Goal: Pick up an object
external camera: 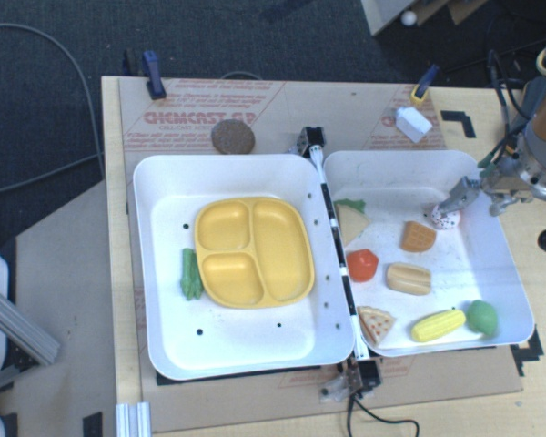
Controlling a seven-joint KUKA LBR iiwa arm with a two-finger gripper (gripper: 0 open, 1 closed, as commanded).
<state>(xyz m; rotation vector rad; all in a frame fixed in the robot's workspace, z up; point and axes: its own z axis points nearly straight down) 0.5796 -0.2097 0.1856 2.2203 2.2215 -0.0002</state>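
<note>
Reaching in from three o'clock, the gripper (448,213) hovers low in the right bin (519,285), just beside a small white thing. Approach step; jaw state cannot be told. Nearest target: bread roll (419,237) at seven o'clock (descent needed).

Count, camera view:

Bins — two, white, side by side: left bin (155,271), right bin (514,289).

Left bin holds two things: one yellow plate (253,250) with three compartments, one green pea pod (191,274).

Right bin holds eight small things — one tomato (362,265), one orange block (419,237), one bread roll (409,279), one corn cob (438,324), one green ball (481,317), one pizza slice (375,323), one pale green leaf (350,208), one small white speckled piece (446,218).

On the bench (255,107), outside the bins: one brown disc (232,137), one white block (413,123), two blue clamps (152,73) (425,83).
</note>
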